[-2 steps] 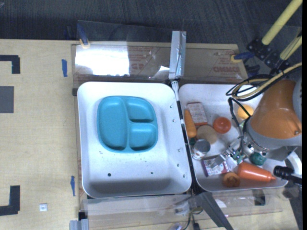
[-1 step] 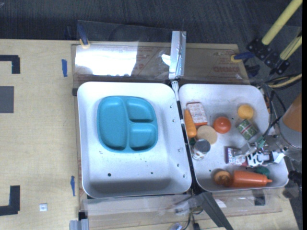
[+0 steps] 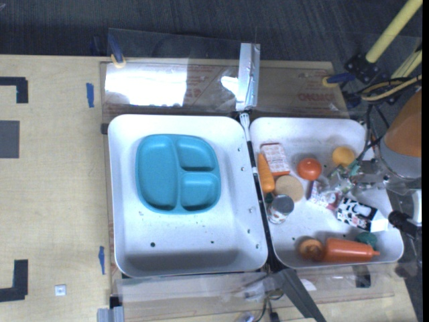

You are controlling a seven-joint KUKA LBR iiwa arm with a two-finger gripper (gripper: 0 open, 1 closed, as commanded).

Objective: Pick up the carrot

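Note:
The carrot [image 3: 348,249] is a thick orange cone with a green end, lying along the front wall of the right bin [image 3: 322,127]. My gripper [image 3: 340,178] reaches in from the right over the middle of that bin, between a yellow-orange fruit [image 3: 343,155] and a black-and-white packet [image 3: 354,212]. It sits well behind the carrot and apart from it. Clutter around the gripper's tip hides how it stands.
The right bin also holds a red tomato [image 3: 309,168], an orange carton [image 3: 273,158], a slim orange stick [image 3: 266,174], a tan disc [image 3: 289,186], a small can [image 3: 280,208] and a brown ring [image 3: 310,248] touching the carrot's blunt end. The left bin [image 3: 127,200] bears a blue divided plate [image 3: 178,172].

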